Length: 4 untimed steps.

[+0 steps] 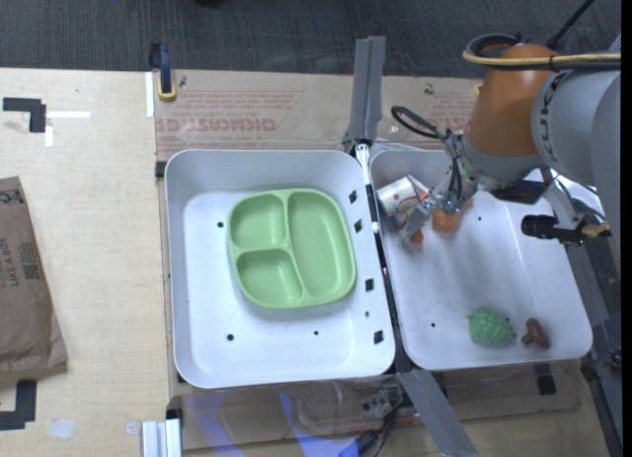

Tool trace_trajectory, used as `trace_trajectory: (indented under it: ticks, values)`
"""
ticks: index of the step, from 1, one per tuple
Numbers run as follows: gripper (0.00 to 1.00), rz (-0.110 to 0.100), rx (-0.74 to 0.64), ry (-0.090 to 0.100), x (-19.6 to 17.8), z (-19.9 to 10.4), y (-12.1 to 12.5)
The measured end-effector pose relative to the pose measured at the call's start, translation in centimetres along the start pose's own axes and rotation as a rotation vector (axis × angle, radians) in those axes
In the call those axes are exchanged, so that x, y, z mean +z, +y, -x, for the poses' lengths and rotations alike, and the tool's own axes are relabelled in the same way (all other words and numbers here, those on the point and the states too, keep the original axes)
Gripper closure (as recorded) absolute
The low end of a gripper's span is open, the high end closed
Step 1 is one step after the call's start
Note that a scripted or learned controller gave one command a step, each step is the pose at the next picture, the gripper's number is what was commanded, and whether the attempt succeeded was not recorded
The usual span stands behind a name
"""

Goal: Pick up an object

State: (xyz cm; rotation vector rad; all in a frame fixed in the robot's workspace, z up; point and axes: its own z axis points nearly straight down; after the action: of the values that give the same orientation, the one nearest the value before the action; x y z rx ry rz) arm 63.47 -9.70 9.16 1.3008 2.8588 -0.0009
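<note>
In the right bin (513, 277) several small objects lie loose. A small orange ball (446, 219) rests near the bin's back left, and my gripper (452, 193) hangs right over it, reaching down from the orange-banded wrist (509, 100). Just to the left lies a white crumpled packet (399, 198), with a little orange-brown piece (416, 238) below it. Near the front edge sit a bumpy green object (489, 328) and a small brown object (535, 334). Whether the gripper touches the orange ball is hidden by the wrist.
The left bin (197, 277) holds a pale green divided plate (292, 246). A grey divider post (367, 90) rises between the two bins at the back. Black cables (415, 121) loop beside the wrist. A brown paper bag (25, 277) lies on the bench at far left.
</note>
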Motion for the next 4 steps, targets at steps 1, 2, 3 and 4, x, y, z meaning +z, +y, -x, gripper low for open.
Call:
trace_trajectory:
  ticks: [1, 2, 3, 4]
  values:
    - [1.00, -0.002, 0.003, -0.010, -1.1, 0.4, -0.3]
    - [1.00, 0.002, -0.040, -0.004, -9.6, 4.3, -1.2]
    - [0.00, 0.001, -0.040, -0.002, -9.5, 4.2, -1.2]
    - [0.00, 0.001, 0.092, -0.001, -7.6, 5.7, -2.5]
